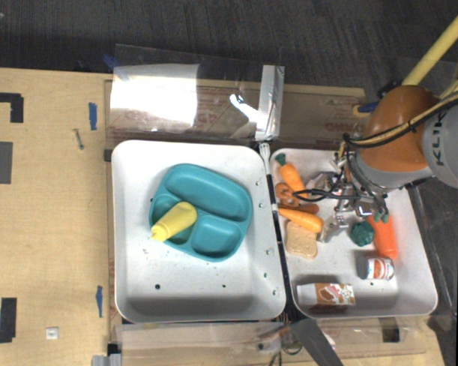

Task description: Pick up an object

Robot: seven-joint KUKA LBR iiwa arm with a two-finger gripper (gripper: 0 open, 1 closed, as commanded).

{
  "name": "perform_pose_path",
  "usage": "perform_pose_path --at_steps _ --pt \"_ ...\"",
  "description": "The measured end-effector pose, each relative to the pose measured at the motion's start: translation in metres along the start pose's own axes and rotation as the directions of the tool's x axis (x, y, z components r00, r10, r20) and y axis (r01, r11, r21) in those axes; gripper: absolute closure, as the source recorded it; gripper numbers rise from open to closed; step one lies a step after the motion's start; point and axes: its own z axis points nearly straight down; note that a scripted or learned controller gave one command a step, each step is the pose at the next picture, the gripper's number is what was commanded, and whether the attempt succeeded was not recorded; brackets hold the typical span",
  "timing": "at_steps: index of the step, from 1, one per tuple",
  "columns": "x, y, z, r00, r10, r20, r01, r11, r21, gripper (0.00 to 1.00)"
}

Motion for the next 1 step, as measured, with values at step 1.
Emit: perform_pose_path --at_steps 1 --pt "-0.001 0.0216 -0.0003 0.999 -0.054 -0.003 0.054 0.999 0.002 0.0"
